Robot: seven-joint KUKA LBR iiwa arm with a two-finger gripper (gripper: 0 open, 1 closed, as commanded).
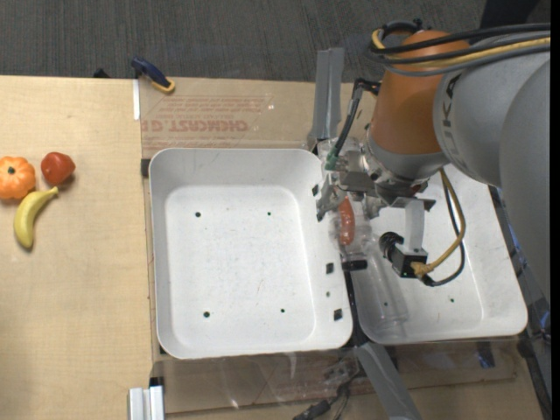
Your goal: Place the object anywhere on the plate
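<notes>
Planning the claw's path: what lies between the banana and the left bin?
Bare wooden bench between the banana and left bin, per camera view.

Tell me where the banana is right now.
The banana lies on the wooden bench at the camera view's far left, outside both bins, just below the orange fruit and red fruit.

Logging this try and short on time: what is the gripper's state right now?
Gripper: shut on an orange-red sausage-like object, held between its fingers above the seam between the two white bins.
</notes>
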